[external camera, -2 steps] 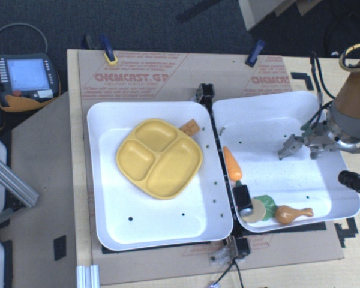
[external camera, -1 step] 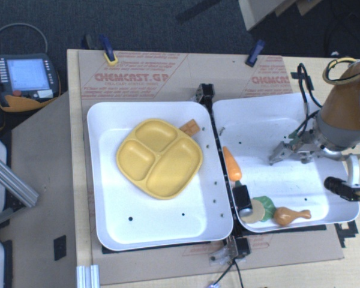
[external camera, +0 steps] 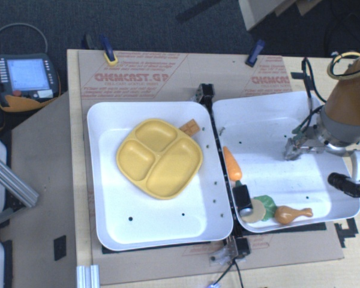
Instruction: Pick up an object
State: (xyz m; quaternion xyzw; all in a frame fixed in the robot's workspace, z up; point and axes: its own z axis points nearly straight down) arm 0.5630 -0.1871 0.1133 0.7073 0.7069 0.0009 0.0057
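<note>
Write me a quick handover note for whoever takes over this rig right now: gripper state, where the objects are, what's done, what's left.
Gripper: over the right bin, near its right side, nothing visible between its fingers; open or shut cannot be told.
Right bin: orange carrot along the left wall; black object, green piece, round tan piece and toy chicken drumstick clustered at the front-left corner.
Left bin: yellow divided plate, with a small brown block at its upper right edge.
Done: nothing picked up.
Left: grasp an object and lift it.
</note>
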